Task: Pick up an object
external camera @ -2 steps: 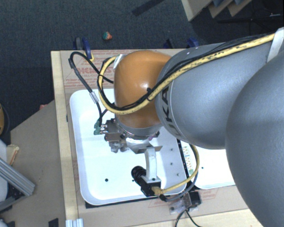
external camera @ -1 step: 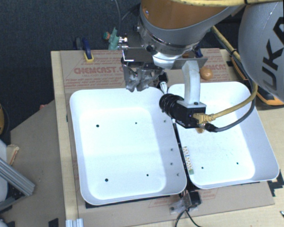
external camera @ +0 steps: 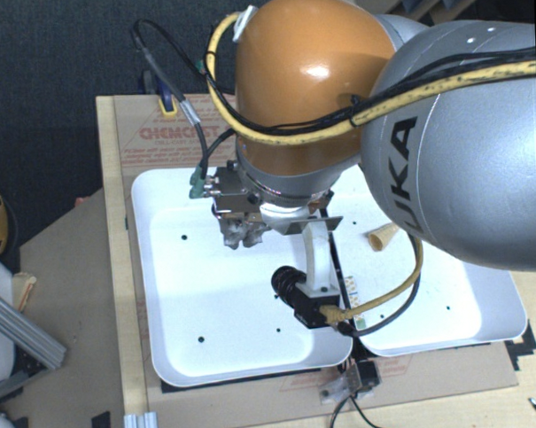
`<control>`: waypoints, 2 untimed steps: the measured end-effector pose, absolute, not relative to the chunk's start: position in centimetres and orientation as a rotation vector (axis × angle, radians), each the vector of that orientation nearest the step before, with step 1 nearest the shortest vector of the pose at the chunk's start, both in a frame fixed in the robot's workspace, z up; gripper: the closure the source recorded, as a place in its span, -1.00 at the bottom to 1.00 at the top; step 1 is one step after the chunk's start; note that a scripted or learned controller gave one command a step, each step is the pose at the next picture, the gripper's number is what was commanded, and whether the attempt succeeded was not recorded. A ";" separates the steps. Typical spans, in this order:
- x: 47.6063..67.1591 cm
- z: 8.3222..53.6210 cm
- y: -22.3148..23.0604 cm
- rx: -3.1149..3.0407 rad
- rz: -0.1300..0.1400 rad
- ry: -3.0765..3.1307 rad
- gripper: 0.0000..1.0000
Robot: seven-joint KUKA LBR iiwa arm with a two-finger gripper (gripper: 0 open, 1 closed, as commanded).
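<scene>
Gripper [external camera: 242, 232]: over the left bin [external camera: 165, 284]; open or closed, cannot tell.
Tan object [external camera: 381, 237]: right bin, well apart from gripper.

Arm [external camera: 443, 157] "UKA"; bench [external camera: 158, 132] perhaps "CHEMCR".

My grey arm with its orange band [external camera: 397, 114] covers the far edges of both shallow white bins [external camera: 209, 282]. I cannot make out the small tan piece [external camera: 381, 237] in the right bin; the arm cuts it off.

A robotics lab: an industrial arm [external camera: 442, 130] looms over white bins [external camera: 193, 336] on a plywood worktop [external camera: 124, 171], cables [external camera: 168, 67] trailing.
</scene>
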State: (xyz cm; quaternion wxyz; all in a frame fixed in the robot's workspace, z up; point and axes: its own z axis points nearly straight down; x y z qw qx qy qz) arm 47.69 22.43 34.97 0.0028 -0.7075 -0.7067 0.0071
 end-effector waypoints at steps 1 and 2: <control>48.7 24.3 22.4 -2.220 0.021 -2.216 1.00; 48.0 43.6 20.7 -2.225 -0.030 -2.227 1.00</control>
